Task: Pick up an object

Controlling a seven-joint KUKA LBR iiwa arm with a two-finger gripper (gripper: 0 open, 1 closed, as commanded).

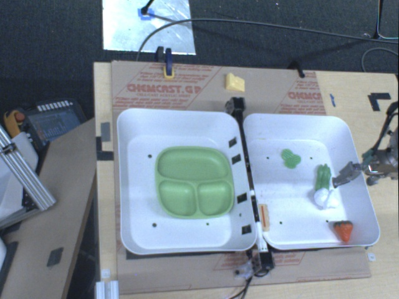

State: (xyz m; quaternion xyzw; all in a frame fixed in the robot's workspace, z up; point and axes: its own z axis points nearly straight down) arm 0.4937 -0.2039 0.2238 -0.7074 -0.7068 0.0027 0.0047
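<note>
Three small toys lie in the right bin (274, 129). A round green piece (290, 159) sits near its middle. Toward the right wall lies a green stalk with a white bulb end (322, 184). An orange-red piece with a green top (343, 230) rests in the front right corner. My gripper (345, 175) reaches in low over the right wall, its tip just right of the green stalk and close to it. Nothing is visibly held.
The left bin (134, 129) holds a green divided plate (193, 180). A black divider with clips (243, 167) runs between the bins. A yellow block (235, 81) lies on the cardboard behind them. An orange strip (264, 216) sits at the right bin's front left rim.
</note>
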